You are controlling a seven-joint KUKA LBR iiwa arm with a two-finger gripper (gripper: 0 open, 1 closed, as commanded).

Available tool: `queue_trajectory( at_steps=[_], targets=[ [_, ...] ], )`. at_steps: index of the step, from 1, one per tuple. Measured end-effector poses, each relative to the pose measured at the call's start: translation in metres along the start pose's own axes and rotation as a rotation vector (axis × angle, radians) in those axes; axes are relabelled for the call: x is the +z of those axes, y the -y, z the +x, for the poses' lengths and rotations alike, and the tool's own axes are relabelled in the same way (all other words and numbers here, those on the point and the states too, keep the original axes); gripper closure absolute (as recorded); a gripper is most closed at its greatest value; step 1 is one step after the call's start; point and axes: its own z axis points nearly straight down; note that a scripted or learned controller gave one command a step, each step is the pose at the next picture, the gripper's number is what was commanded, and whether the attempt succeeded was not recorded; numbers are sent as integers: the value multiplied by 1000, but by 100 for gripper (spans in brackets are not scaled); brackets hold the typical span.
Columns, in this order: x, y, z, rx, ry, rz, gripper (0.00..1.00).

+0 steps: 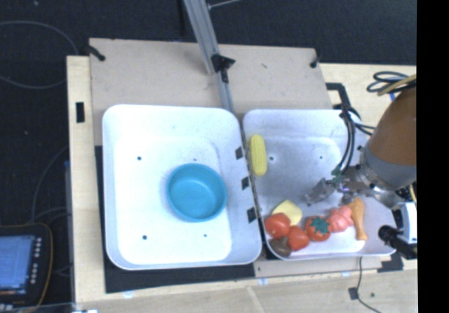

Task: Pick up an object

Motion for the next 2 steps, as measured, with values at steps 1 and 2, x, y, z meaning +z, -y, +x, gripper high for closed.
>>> queue_trajectory(
  at_steps=[1,2],
  targets=[
    [-16,-3,-1,6,1,-13,100],
    [-62,0,1,-4,0,-12,100]
  ],
)
